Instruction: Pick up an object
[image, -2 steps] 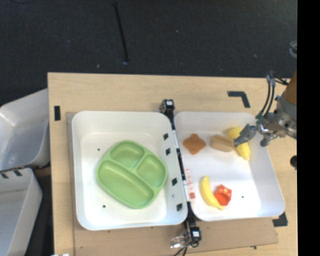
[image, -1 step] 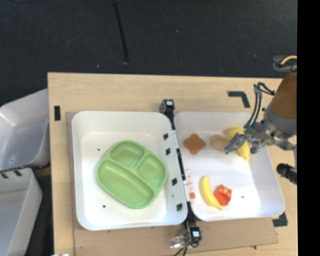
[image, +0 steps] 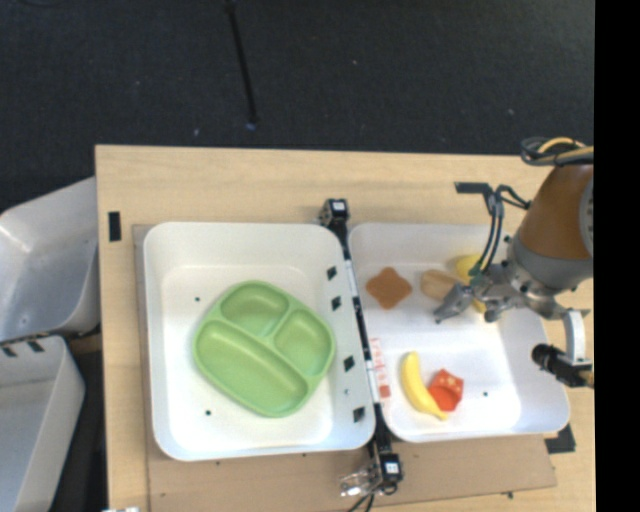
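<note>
While the arm (image: 555, 225) reaches in from the right, we see its gripper (image: 462, 300) low over the far part of the right bin (image: 500, 400), just beside a tan, rounded piece (image: 436, 283) and a small yellow piece (image: 466, 265). We cannot tell whether the gripper is released or clenched, and we see nothing clearly caught in it.

On the pale wooden worktop (image: 220, 185) two shallow white bins sit side by side, touching along a black-clipped seam. In the right bin a brown, toast-like square (image: 388, 288) lies toward the far left, apart from the gripper. Nearer to us, a yellow banana (image: 418, 384) lies lengthwise, and a red, pepper-like item (image: 446, 389) rests just beside it on its right, the two touching or nearly so. The tan piece and the small yellow piece lie close together at the far side, partly hidden by the gripper and its cable.

In the left bin (image: 170, 400) a green divided plate (image: 264, 347) lies flat in the middle, its three compartments facing up.
</note>
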